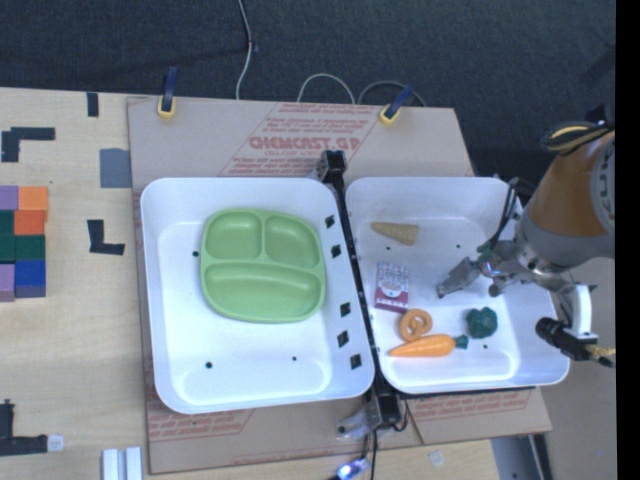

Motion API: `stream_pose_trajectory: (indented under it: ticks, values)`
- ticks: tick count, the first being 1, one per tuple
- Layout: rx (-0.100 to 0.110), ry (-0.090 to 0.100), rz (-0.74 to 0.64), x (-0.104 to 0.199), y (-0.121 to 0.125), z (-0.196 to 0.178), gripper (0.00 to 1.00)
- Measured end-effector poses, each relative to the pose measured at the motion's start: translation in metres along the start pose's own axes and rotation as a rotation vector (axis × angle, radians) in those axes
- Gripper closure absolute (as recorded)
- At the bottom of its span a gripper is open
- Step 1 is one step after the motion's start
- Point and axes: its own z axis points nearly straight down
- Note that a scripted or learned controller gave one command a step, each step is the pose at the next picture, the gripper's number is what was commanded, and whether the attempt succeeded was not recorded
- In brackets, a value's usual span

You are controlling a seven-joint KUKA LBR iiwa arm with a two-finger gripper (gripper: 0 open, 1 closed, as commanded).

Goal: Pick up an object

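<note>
The gripper hovers over the right bin, its jaws narrow and holding nothing. Just near of it lie a green toy, carrot and pretzel.

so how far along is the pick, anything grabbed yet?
Nothing looks picked yet. The carrot, pretzel, green toy, packet and wedge all lie on the right bin floor. In hand: the hand is low over that bin, between packet and green toy, with nothing seen in it. Left: close on an item and lift.
</note>
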Motion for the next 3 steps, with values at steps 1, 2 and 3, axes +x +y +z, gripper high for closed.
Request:
stream_pose_trajectory:
  ticks: [1,2,3]
  values:
    - [-0.007,-0.003,0.000,0.000,0.000,0.031,0.00]
    - [-0.011,-0.006,0.000,0.000,0.001,0.018,1.00]
    - [-0.011,-0.004,0.001,-0.010,-0.001,-0.035,1.00]
